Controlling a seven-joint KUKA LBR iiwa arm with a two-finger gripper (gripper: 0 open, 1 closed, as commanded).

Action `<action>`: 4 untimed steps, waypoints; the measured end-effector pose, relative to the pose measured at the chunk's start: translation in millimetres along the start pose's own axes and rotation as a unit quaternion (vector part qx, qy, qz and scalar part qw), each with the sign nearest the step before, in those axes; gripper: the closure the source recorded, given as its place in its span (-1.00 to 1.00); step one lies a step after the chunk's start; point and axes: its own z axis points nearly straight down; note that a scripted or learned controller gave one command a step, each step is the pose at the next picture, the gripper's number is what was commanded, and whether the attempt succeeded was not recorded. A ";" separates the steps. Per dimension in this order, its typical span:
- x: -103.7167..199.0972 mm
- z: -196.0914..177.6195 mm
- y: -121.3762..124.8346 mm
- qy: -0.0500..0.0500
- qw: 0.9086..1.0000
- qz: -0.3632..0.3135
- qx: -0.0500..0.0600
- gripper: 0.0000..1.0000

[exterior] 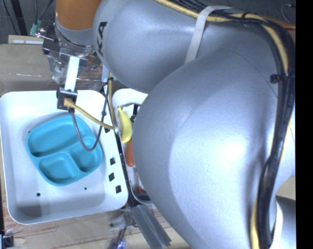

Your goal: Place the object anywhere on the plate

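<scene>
Left bin (11, 139) held the blue plate (63, 154), bare: placement judged not yet made.
Jaws hung over that bin's far rim, blurred; whether apart or together could not be told. The likely object, a yellow piece (125, 126), lay in the right bin (126, 95) just past the divide, apart from the jaws, half hidden under the grey arm (213, 128). Pickup and transfer both outstanding.

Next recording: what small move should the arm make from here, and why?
Probably a short shift of the gripper toward the right bin, over the yellow thing. The blue plate in the left bin looks bare. The gripper sits above that bin's far rim, and the yellow thing lies beside an orange thing, partly hidden by the arm.
</scene>
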 end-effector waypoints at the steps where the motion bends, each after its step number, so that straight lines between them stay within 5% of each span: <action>1: -10.3 -17.8 -25.0 -0.001 0.998 -0.068 0.001 1.00; 2: -24.2 18.8 -72.0 -0.001 0.959 -0.283 0.001 1.00; 3: -61.6 184.7 -125.6 -0.001 0.971 -0.240 0.002 1.00; 4: -103.8 -44.7 -115.6 0.001 0.994 -0.113 -0.002 1.00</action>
